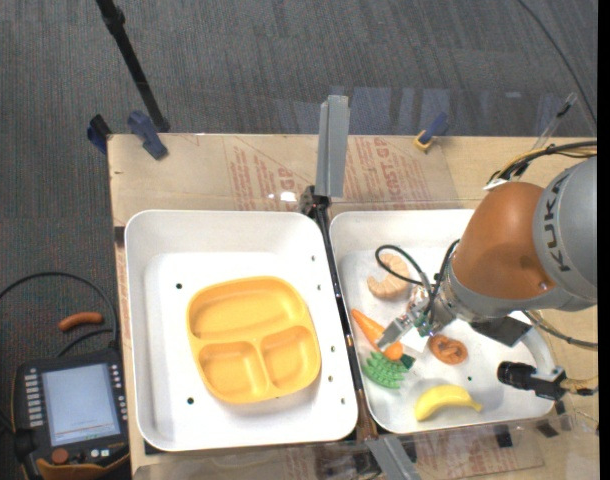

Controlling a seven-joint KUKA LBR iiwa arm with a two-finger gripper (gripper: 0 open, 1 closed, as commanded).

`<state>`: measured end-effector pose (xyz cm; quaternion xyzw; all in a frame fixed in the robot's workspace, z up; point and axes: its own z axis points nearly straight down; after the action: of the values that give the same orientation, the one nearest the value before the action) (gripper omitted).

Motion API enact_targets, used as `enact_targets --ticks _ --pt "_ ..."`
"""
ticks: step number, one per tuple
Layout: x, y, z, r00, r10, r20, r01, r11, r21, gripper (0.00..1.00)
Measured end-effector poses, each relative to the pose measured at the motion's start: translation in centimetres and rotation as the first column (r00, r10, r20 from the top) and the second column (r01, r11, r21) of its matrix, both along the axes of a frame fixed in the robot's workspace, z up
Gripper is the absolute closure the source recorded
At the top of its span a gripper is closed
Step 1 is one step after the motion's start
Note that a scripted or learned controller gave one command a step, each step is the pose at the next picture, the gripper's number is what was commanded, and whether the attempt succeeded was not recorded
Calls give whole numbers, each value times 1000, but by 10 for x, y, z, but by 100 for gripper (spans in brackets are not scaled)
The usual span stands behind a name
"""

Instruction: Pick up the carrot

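The orange carrot [366, 323] lies slantwise in the left half of the right bin [440, 230], with its thick end close to a green leafy toy [385, 370]. My gripper [400, 333] is low over the carrot's lower end, open, with one grey finger [389, 336] crossing the carrot. A bit of orange shows just below that finger. I cannot tell whether the fingers touch the carrot. The arm's orange band [500, 248] covers the right bin's middle.
The right bin also holds a pale bread-like piece [386, 287], a red tomato slice [447, 349], a banana [444, 401] and a black cable loop [397, 260]. A yellow compartment plate [253, 338] sits in the left bin [150, 268].
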<state>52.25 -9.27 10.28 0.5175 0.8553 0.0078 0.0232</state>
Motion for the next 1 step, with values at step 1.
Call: enact_targets --ticks 1 --pt "3 0 12 1000 -6 4 6 1000 5 100"
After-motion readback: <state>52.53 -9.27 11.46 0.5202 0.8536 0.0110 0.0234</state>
